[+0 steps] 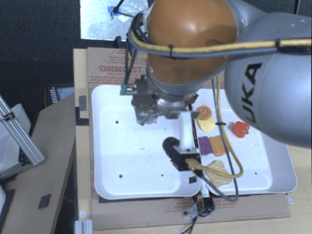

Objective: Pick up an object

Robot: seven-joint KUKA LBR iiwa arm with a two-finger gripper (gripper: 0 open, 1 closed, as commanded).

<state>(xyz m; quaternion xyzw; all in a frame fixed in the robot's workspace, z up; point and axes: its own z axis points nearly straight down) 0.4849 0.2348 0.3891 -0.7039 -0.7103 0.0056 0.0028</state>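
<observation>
Right bin [263,167], near edge: pale beige flat piece [218,172], thin, irregular outline.
Mid-bin, by left wall: purple block [204,145] touching orange block [218,146]; both flat, rectangular.
Farther: yellow oblong piece [206,125], orange round piece [204,113] just behind it. Red lumpy piece [240,128] apart, toward right.
Left bin [122,160]: smooth white plastic, few dark specks.
Gripper [145,112], grey metal, over left bin's far right corner, apart from every piece. How far open: cannot tell. Nothing seen in its grasp.

The left bin [124,152] offers open floor, while small toys [205,145] crowd the left side of the right bin [273,174].
</observation>
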